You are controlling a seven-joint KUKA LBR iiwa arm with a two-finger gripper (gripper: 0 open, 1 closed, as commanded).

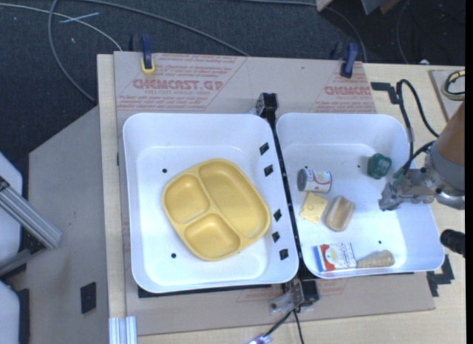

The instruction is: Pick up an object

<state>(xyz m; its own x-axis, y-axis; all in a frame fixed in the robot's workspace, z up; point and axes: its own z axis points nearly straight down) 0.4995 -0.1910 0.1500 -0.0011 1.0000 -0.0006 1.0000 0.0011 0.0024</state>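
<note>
In the left bin point(140, 187) I see a yellow divided plate point(215, 208) lying flat, filling most of the floor. Crossing to the right bin point(347, 124), I find a small can point(315, 180) on its side at about ten o'clock of the bin's middle, a yellow block point(313, 207) just below it, a tan bread roll point(339, 213) touching that block, a flat packet point(334, 256) at six o'clock, a cone-shaped piece point(375, 260) beside it, and a green cap point(380, 165) at two o'clock. My pincer point(392, 196) hangs low at three o'clock, near the bin's right wall; I cannot tell how it is set. I judge the roll or cap the nearest picks: I should centre over one and descend straight. The bench point(192, 83) is printed board, with clamps, cables and dark carpet around it.
</note>
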